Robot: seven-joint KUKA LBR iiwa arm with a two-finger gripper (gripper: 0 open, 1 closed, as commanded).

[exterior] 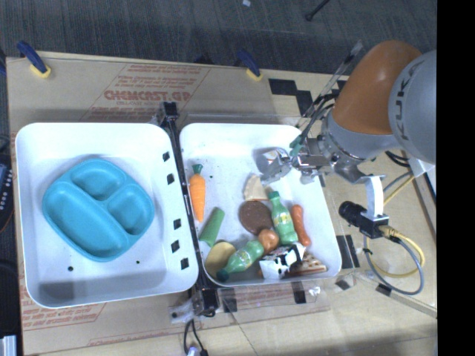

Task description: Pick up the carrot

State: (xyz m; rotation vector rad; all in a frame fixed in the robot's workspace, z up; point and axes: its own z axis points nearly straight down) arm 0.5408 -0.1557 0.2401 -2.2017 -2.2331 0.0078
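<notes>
Two bins face you; the carrot (197,193) lies by the right bin's (223,136) left wall. Your gripper (272,163) hovers well apart, and you cannot tell its state.

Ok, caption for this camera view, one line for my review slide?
KUKA arm's gripper hovers over the right bin, apart from the carrot lying by its left wall; blue divided plate in left bin.
</notes>
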